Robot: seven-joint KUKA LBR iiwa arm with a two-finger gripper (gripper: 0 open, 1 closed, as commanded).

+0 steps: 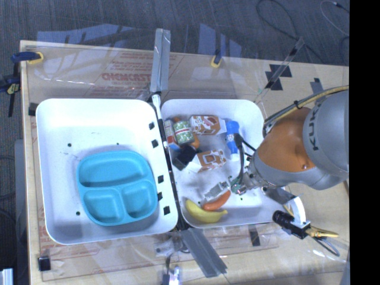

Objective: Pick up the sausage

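The gripper is low in the right bin, directly over the sausage; whether its fingers grasp it cannot be told. The sausage is a reddish-orange curved piece, lying against the banana near the bin's front wall.

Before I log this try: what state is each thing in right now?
Orange-red sausage: lying in the right white bin, touching the banana, not lifted.
Yellow curved banana: lying flat by the bin's near wall.
Blue three-compartment plastic tray: flat in the left white bin.
Pincer: low over the sausage.
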